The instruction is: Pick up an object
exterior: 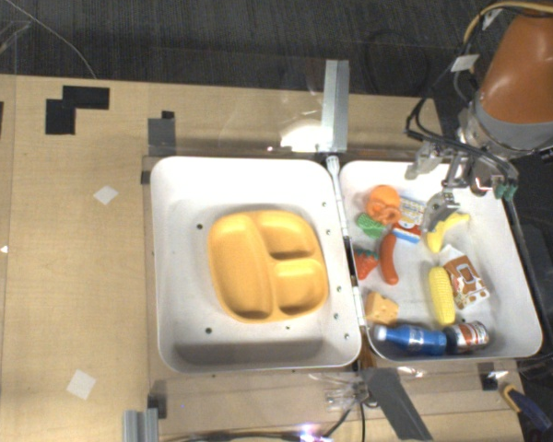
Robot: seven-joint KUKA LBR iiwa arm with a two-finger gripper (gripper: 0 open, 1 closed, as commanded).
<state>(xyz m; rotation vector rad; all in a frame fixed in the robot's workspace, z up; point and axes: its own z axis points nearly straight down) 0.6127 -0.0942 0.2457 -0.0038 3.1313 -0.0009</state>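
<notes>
A grey robot arm with an orange band (525, 67) reaches in from the right over a table (64, 274) carrying two shallow white bins side by side. The left bin (180, 339) holds a yellow divided tray (267, 263). The right bin (525, 325) is crowded with small toys.

The gripper (442, 212) hangs low over the upper part of the right bin. Whether its jaws are apart or together cannot be told from above. Nothing is visibly held.

A yellow banana (440, 232) lies directly under the jaws, seemingly touching or just below them, and is the likely target. An orange toy (383, 203) sits just to its left, an ear of corn (441, 295) and a snack packet (466, 282) lie near below, and a blue can (415, 339) rests along the bin's bottom edge.

The main risk is a missed or slipping grasp: the banana is curved and lies tilted, so closing jaws could squeeze it out sideways, or nudge the neighbouring toys instead.
</notes>
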